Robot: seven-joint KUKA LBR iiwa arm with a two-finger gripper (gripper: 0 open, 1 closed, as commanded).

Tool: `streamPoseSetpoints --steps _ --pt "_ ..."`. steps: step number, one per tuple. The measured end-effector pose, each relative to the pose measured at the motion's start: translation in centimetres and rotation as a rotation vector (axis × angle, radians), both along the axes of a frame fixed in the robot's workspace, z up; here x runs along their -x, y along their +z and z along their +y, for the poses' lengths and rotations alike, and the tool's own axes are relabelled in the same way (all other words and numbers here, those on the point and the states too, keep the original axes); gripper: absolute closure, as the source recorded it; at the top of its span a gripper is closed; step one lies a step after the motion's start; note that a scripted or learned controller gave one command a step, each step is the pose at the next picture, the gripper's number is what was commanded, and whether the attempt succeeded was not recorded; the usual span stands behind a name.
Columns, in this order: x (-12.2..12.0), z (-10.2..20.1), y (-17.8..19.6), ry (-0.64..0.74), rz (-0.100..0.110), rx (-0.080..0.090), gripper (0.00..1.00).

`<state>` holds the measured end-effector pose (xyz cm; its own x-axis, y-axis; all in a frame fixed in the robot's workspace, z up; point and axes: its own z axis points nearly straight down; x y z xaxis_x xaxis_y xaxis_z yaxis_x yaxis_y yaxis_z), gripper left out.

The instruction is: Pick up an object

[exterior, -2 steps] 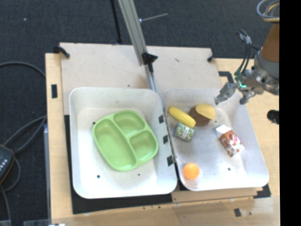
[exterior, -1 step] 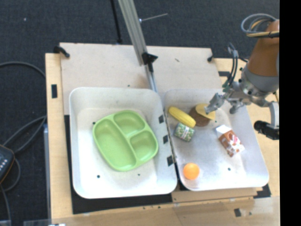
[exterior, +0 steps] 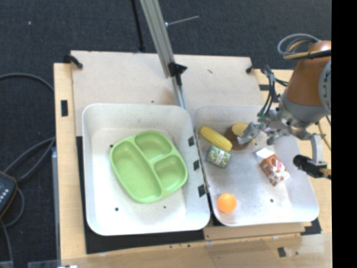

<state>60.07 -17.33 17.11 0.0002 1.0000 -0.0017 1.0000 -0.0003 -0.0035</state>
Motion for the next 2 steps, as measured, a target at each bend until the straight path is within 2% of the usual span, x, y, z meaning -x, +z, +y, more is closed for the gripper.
streamPoseSetpoints --steps 1,2 --pt "0.1 0.9 -5.5 0.001 0.000 -0.001 0.00" --pt "0.0 0.7 -4.0 -0.004 -0.006 0.000 1.00"
